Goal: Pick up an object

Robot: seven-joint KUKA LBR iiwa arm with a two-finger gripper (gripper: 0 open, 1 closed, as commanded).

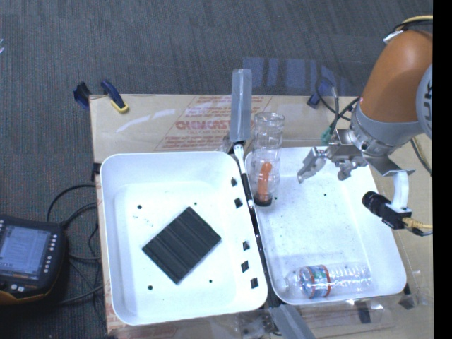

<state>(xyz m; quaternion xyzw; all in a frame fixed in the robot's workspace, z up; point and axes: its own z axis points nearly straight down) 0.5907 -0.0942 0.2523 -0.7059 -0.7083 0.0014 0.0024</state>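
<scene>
Pincer [326, 165] just right of upright clear jar [265, 161], apart.

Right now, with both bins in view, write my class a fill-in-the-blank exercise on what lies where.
1. The dark ribbed pad lies in the ____ bin as the camera sees it.
2. The clear plastic bottle lies on its ____ near the right bin's front edge.
3. The clear jar standing upright at the bins' divider holds something ____ in colour.
4. The gripper hovers above the ____ bin.

Missing words: left; side; orange; right
</scene>
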